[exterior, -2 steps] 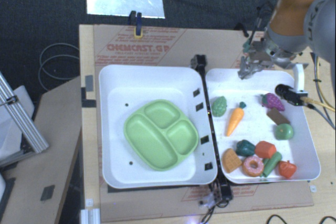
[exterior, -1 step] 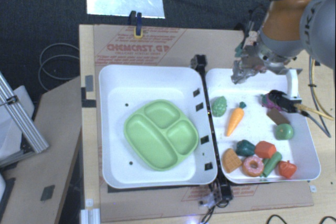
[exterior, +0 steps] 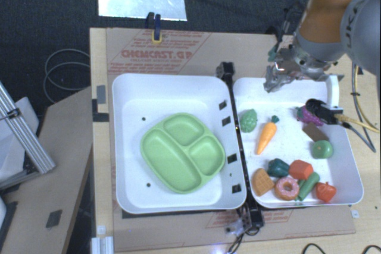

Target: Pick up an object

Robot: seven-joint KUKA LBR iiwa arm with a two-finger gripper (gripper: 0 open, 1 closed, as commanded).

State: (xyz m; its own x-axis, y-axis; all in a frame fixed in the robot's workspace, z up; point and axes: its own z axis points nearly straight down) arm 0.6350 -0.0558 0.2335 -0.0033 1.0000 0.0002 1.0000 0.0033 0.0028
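**Gripper over the toy bin's far edge**

A green divided plate (exterior: 182,153) fills the left bin (exterior: 128,128). In the right bin (exterior: 351,181), an orange carrot (exterior: 266,135) lies beside a broccoli floret (exterior: 248,121), well clear of the gripper (exterior: 275,81), which carries nothing; its spread I cannot tell.

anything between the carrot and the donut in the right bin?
Yes. In the camera view, the dark green toy sits between the carrot and the donut, with the orange waffle-like piece just left of that line.
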